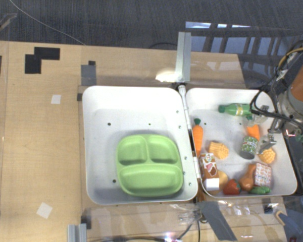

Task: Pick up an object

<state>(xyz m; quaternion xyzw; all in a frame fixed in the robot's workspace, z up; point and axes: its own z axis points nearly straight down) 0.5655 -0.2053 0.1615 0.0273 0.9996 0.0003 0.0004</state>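
Loads of toys are crowding the right bin [288, 158] where the gripper [266, 146] is hovering beside the green can [249, 146], so it's needing a centred, straight-down approach — grip state, can't tell.

green divided tray [149, 165] in the left white bin [98, 115], well apart from the tool; black squares [40, 58] on the wooden surface [30, 150] farther off.
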